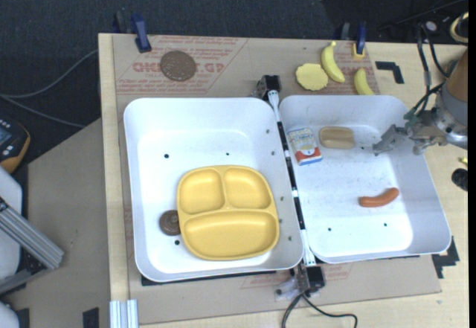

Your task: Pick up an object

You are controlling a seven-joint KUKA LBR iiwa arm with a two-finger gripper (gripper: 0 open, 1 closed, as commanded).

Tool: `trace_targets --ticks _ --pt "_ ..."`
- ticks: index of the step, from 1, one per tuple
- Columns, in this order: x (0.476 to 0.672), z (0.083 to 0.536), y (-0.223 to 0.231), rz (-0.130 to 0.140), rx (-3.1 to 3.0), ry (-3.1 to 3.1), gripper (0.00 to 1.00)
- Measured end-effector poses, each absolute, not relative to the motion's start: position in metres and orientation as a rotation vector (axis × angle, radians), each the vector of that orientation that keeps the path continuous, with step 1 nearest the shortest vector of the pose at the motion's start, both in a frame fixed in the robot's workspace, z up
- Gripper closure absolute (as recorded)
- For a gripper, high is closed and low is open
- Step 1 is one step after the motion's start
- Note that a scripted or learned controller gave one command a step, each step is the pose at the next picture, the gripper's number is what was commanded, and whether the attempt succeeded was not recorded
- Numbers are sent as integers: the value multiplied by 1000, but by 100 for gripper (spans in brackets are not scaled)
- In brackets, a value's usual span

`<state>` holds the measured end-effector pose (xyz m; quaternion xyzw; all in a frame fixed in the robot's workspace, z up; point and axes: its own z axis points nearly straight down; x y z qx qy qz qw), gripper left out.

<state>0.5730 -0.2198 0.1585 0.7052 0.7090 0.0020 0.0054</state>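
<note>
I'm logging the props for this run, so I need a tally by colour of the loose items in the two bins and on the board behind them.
Yellow: 4 - divided plate, two bananas, round piece
Brown: 3 - disc on the board, disc beside the plate, bread roll
Orange-red: 1 - sausage
White with red and blue: 1 - small carton
Total: 9

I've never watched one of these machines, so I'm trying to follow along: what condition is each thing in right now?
Yellow divided plate: upright in the left bin.
Brown disc: flat beside that plate.
Hot dog sausage: lying loose in the right bin.
Bread roll: lying flat.
Small carton: lying against the bin's left wall.
Gripper: over the right bin, nothing visibly held.
</note>
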Motion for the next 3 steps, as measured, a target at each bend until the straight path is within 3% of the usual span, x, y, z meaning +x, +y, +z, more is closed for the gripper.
trace_targets --ticks 1,2,3 --pt "512 150 -224 -3 2229 2221 0" --pt "547 119 -197 1 2217 2225 0" --pt "514 110 -225 -1 2227 2222 0"
